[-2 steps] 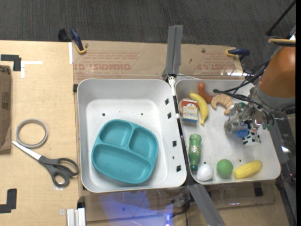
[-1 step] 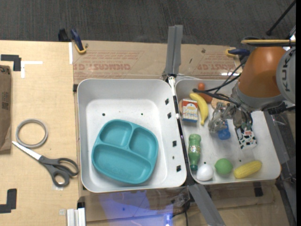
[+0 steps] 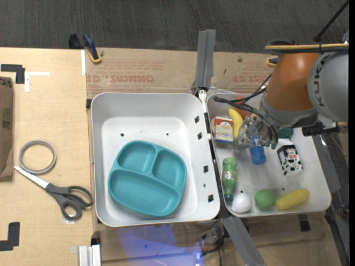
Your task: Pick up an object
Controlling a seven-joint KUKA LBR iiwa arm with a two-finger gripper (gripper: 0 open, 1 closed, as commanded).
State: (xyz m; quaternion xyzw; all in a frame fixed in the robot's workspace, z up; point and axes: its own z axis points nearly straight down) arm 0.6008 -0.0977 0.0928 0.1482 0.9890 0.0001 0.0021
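Closest to me along the front wall of the right bin [image 3: 317, 206] sit a white ball [image 3: 241, 203], a green ball [image 3: 265, 198] and a yellow corn cob [image 3: 292, 199] in a row. A green bottle [image 3: 228, 176] lies just behind the white ball against the bin's left wall. Beside it, the left bin [image 3: 105, 115] holds a teal divided plate [image 3: 147, 177]. Out on the bench to the left lie scissors [image 3: 61, 193] and a roll of tape [image 3: 37, 157]. Farther back in the right bin there is a cow-patterned carton [image 3: 289, 159] and a blue cup [image 3: 258, 154]. The gripper [image 3: 252, 132] hangs right above the cup, though I cannot tell from here whether it is released or clenched, or touching anything. Just to its left are a small red-and-white box [image 3: 223, 130] and a banana [image 3: 236, 119]. Behind them the arm [image 3: 299, 82] reaches in from the right.
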